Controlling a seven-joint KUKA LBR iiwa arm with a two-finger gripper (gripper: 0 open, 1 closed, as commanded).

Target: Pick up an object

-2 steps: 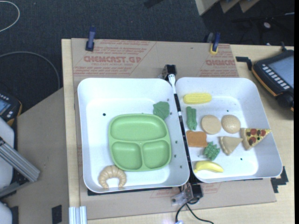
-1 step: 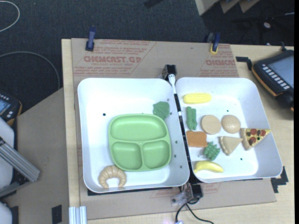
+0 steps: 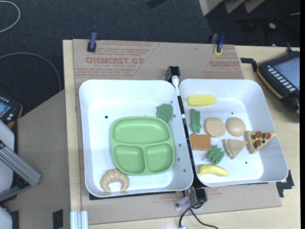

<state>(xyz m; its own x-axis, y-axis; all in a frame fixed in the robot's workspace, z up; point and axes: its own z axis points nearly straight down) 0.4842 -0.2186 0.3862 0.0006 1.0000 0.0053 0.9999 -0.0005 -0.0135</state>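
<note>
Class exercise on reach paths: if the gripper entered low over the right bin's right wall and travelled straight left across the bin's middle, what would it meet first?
Probably the pizza slice, then the tan wedge beside it. How high each one stands is unclear.

I see two glossy white plastic bins [image 3: 90, 128] on brown printed cardboard [image 3: 143, 56], a smooth matt green plastic tray [image 3: 142, 144], and moulded plastic toy food like the shiny banana [image 3: 212, 171].
</note>
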